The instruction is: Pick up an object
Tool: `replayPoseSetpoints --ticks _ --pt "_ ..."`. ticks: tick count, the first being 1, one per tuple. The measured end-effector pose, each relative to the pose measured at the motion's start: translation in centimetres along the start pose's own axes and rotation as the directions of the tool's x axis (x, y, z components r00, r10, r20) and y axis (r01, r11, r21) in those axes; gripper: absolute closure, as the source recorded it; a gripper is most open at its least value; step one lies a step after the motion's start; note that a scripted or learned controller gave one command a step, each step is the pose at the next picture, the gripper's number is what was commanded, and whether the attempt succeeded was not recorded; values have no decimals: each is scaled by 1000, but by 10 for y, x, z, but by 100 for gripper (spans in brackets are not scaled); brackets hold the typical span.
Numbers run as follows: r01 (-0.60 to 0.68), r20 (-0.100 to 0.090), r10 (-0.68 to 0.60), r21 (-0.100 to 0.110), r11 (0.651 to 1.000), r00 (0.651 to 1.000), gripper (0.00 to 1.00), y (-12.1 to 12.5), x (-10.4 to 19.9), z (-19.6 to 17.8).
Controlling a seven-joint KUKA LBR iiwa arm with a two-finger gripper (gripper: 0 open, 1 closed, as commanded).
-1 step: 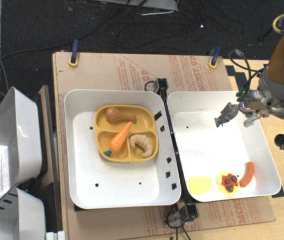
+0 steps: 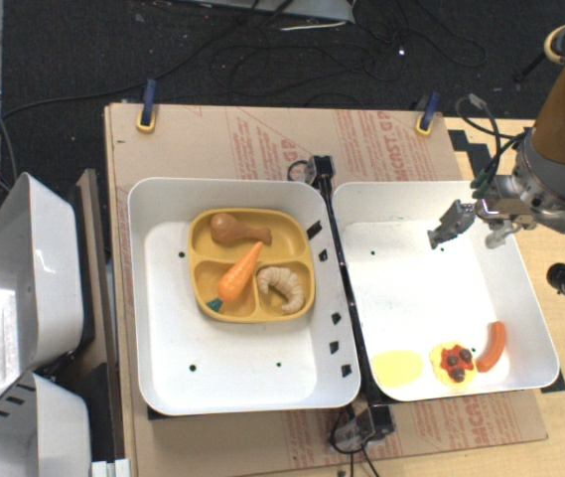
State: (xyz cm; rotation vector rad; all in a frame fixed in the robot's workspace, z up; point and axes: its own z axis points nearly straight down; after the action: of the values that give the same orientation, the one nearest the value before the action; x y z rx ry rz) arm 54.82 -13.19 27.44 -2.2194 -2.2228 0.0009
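Note:
In the right bin (image 2: 411, 286), three toy foods lie along the front edge: a flat yellow disc (image 2: 397, 368), a small red and yellow piece with dark spots (image 2: 454, 361) and an orange sausage (image 2: 492, 347). In the left bin (image 2: 163, 296) a yellow divided plate (image 2: 199, 235) holds a brown drumstick (image 2: 239, 231), an orange carrot (image 2: 240, 271) and a pale curled shrimp (image 2: 282, 287). My gripper (image 2: 476, 229) hangs over the back right part of the right bin, well behind the three foods. It is open with nothing between its fingers (image 2: 451, 225).
The two bins meet at a black-clipped divider (image 2: 340, 286). They rest on a cardboard sheet (image 2: 262, 132) held by yellow clamps (image 2: 147, 117). White containers (image 2: 24, 266) stand off the bench at the left. Cables lie on the dark floor behind.

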Motion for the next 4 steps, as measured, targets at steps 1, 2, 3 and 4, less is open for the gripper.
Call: replayPoseSetpoints --ticks 1,2,3,4 --pt "-4 -1 4 5 1000 1000 0 -6 -5 60" --pt "-4 -1 4 6 1000 1000 0 -16 -7 120" --pt "-4 -1 4 5 1000 1000 0 -15 -12 182" --pt "-5 0 5 -1 1000 1000 100 -13 -11 168"
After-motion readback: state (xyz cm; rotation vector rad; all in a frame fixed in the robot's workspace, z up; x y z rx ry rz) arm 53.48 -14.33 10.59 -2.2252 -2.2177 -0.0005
